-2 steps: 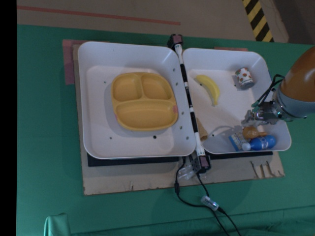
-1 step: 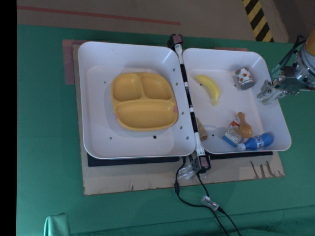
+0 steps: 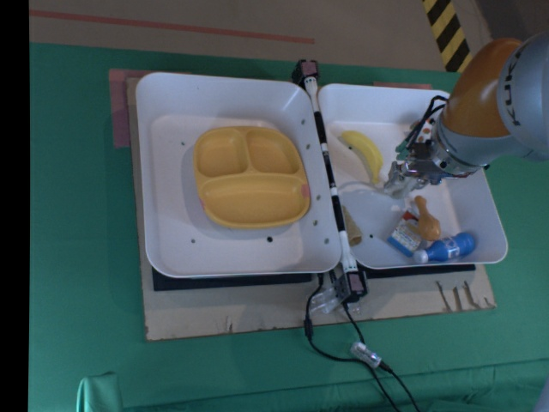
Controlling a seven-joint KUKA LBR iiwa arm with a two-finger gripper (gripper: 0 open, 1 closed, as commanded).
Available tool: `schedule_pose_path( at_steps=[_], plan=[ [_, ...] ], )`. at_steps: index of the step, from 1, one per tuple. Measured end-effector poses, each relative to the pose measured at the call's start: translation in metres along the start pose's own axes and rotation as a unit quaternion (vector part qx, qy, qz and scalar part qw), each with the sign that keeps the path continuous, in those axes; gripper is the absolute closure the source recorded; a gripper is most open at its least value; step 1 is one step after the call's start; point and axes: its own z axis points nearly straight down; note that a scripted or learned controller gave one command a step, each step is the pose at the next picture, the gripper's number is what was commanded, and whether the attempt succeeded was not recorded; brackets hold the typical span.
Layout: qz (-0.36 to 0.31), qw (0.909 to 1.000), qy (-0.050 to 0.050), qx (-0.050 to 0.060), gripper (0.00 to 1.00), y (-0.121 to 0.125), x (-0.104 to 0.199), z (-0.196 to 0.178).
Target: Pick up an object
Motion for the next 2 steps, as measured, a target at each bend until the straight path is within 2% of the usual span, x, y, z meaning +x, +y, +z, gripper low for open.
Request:
schedule_pose_path(
  at_steps=[1, 2],
  plan=[
    [0.0, 1.0, -0.001, 0.0, 1.0, 0.0724, -0.0061, -0.0902],
    [0.0, 1.0, -0.001, 0.0, 0.0, 0.0722, -0.0063, -0.09]
  ],
)
